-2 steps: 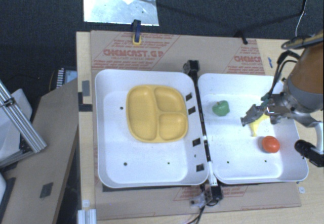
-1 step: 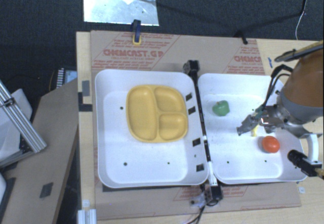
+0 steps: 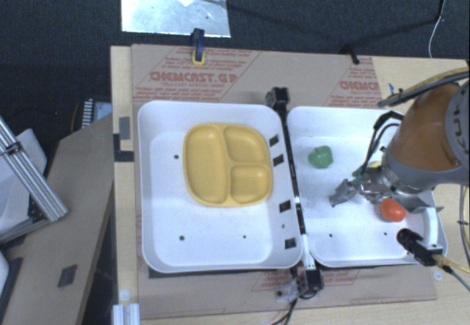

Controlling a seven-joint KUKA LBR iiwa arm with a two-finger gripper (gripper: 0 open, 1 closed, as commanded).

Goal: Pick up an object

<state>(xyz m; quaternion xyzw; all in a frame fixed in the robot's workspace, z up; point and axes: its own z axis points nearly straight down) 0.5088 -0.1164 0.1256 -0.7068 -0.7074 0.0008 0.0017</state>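
Note:
A small green object (image 3: 320, 157) lies in the right bin (image 3: 345, 250), towards its far middle. A red-orange round object (image 3: 392, 209) sits near the bin's right side, partly covered by my wrist. My gripper (image 3: 340, 194) hangs low over the bin's middle, pointing left, below and to the right of the green object and left of the red one. Its fingers are open with nothing between them.
A yellow divided plate (image 3: 225, 164) lies in the left bin (image 3: 158, 235). A black divider with clips (image 3: 288, 169) runs between the two bins. My grey arm with the orange band (image 3: 429, 133) covers the right bin's right side.

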